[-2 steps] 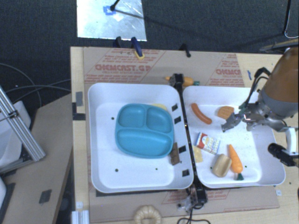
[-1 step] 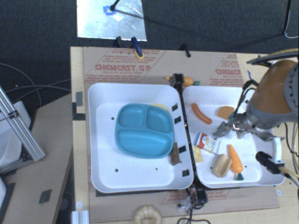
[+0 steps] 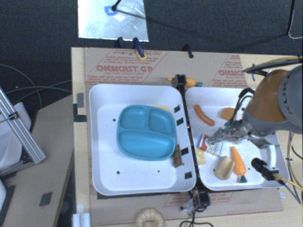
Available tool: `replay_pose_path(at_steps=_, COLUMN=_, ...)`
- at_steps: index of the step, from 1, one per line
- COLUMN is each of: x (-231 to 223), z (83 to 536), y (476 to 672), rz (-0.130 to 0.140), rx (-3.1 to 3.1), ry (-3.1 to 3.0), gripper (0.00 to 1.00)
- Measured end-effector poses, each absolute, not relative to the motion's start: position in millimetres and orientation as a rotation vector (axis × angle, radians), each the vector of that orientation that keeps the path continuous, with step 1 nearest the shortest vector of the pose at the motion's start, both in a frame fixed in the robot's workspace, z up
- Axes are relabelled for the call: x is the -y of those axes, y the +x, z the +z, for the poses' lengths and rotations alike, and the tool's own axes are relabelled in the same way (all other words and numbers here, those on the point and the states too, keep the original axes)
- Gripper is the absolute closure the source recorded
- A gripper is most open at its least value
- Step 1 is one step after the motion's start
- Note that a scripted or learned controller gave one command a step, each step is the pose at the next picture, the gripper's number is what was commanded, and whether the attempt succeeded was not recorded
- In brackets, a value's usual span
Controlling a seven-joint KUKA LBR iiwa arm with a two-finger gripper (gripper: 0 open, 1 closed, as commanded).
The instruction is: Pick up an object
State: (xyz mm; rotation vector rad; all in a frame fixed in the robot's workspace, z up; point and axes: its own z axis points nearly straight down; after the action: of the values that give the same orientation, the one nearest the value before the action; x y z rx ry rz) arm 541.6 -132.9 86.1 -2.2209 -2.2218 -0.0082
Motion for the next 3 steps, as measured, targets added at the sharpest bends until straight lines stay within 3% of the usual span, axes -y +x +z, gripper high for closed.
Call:
replay_pose_path(at_steps=1, x=133, z=101, y=544.5, rz=-0.017, rx=2.228, ry=-2.224, gripper=1.0)
replay_pose_path(at_steps=3, x=124, z=224, y=545.6, rz=-0.008, rx=2.232, ry=-2.221, gripper=1.0)
